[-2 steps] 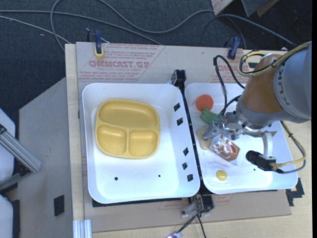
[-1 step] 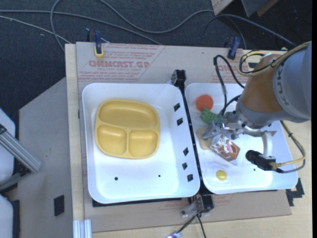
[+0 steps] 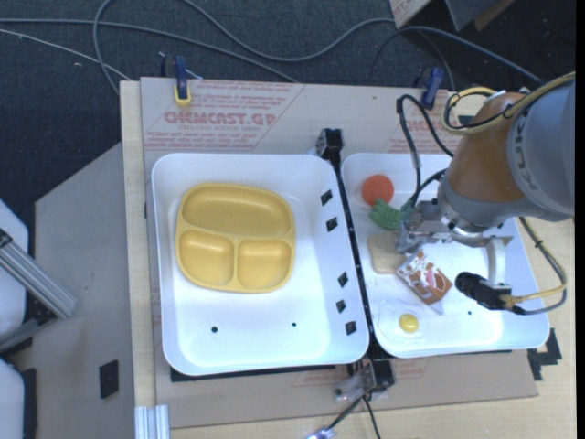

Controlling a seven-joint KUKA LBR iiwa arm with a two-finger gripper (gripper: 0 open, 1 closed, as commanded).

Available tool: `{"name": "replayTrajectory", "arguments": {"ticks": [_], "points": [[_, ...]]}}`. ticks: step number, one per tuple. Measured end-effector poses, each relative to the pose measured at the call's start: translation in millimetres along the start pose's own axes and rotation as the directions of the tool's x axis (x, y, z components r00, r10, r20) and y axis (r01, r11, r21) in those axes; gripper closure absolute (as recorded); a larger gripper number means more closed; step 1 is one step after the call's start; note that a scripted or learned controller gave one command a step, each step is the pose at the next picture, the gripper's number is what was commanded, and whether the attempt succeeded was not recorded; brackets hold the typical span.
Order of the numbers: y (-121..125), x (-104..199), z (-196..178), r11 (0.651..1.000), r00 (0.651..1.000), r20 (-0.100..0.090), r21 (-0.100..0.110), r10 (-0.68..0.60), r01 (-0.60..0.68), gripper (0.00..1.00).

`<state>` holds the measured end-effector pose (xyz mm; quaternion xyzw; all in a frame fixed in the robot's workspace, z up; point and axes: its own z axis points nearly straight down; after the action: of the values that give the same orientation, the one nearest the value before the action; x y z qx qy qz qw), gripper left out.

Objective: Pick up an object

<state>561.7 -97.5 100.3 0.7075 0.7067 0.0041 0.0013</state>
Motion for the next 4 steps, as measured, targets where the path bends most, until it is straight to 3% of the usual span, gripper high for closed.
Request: {"name": "replayTrajectory", "arguments": {"ticks": [3, 4], "points": [[17.8, -5.0, -175.3, 1.0, 1.0, 0.005, 0.003, -0.002, 0.002, 1.0], [24.7, 52.9, -157.8, 1.0, 1.0, 0.001, 0.011, -0.007, 0.007, 1.0]]}}
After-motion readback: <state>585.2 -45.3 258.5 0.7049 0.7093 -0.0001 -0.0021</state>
